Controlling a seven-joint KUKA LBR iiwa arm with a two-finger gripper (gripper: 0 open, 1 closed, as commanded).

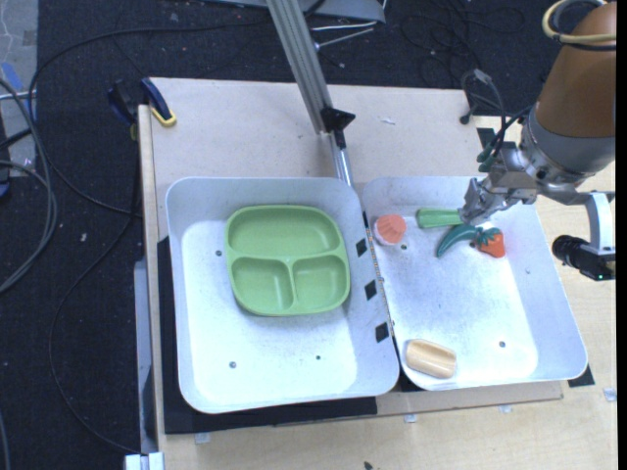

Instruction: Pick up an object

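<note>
The gripper (479, 208) is hanging low over the green-topped carrot toy (474, 238) in the right bin (549, 351). Its opening cannot be told; nothing is looking lifted yet, so the pick is appearing unfinished.

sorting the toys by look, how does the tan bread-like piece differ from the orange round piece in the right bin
The tan piece is oblong and pale; the orange round piece is smaller, disc-like and brighter. The tan piece lies at the bin's near edge, the orange one by the far left wall. Both lie loose in the right bin, apart from the end effector.
</note>
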